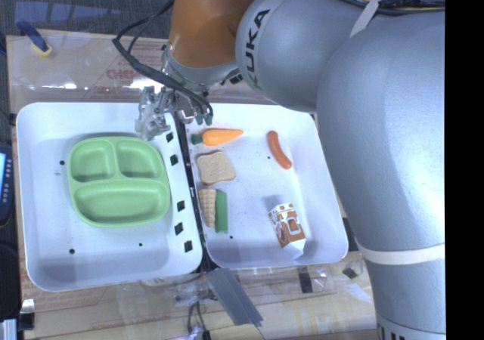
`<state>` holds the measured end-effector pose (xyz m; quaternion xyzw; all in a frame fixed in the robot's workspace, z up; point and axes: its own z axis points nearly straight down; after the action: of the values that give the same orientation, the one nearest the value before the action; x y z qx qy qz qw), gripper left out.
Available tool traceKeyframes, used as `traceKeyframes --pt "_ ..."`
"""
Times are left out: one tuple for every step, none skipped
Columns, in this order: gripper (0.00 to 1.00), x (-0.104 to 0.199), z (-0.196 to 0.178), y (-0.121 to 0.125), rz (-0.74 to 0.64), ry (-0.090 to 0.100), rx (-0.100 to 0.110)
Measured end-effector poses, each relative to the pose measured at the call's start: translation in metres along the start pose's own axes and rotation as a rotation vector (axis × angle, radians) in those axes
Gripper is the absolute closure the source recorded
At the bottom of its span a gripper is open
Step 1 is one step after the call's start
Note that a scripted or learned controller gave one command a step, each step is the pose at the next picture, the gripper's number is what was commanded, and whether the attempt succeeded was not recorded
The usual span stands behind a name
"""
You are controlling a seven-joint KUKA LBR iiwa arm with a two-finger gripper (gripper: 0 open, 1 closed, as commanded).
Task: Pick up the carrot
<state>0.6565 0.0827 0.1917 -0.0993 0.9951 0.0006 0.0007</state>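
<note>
Carrot point(221, 136) lies at top left of right bin point(321, 180), flat, green end toward divider. Jaws point(162, 115) hang just left of carrot, over wall between bins, near top edge of left bin point(38, 180). I cannot tell if jaws are spread or pressed together. I see nothing between them. Below carrot: bread slice point(215, 168), then corn point(207, 207). Sausage point(279, 149) sits off to right. Green tray point(119, 180) rests in left bin.

A large grey arm point(363, 104) reaches in from the right, its orange band point(200, 21) above the wrist. The small metallic pincer point(157, 115) points downward at the arm's left end.
</note>
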Motion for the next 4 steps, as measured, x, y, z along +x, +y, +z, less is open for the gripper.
traceKeyframes --pt "1.00 -0.004 -0.053 0.013 0.377 -0.005 0.002" --pt "1.00 -0.008 -0.080 0.113 0.378 -0.002 -0.002" --pt "1.00 0.061 -0.088 0.135 -0.075 0.000 0.001" --pt "1.00 0.009 -0.079 0.142 -0.464 -0.001 0.001"
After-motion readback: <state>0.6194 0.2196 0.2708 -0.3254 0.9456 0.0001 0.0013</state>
